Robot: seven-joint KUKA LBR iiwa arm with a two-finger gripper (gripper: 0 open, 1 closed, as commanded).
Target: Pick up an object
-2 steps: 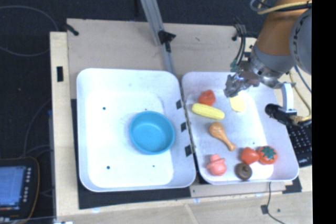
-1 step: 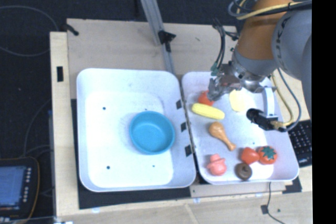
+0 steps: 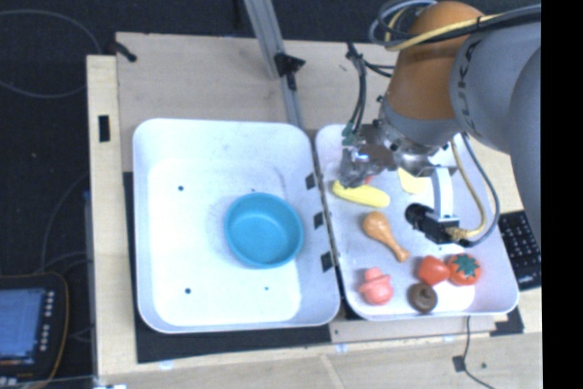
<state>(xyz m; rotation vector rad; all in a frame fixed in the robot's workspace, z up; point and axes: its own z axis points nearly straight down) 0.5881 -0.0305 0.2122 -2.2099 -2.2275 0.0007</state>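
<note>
The yellow banana (image 3: 361, 194) lies in the right bin (image 3: 351, 240), near its upper left corner and close to the wall shared with the left bin (image 3: 182, 232). The gripper (image 3: 354, 165) sits over the banana's upper end; its tip is blurred and dark against the white floor, so whether it is open or closed, or touching the banana, cannot be told. The arm (image 3: 496, 77) covers the bin's upper right part, and a pale yellow piece (image 3: 412, 184) shows only partly from under the wrist.

Just below the banana lies a tan drumstick (image 3: 384, 235), slanting down to the right. Along the bin's lower edge sit a pink toy (image 3: 374, 285), a brown ring (image 3: 422, 297), a tomato (image 3: 434, 270) and a red fruit with a green top (image 3: 465, 268), the last two touching or nearly so; what the pink toy is cannot be made out.

The left bin holds a blue bowl (image 3: 263, 230), upright, right of its middle. A grey metal bar (image 3: 260, 5) slants down to the bins' shared upper edge.
</note>
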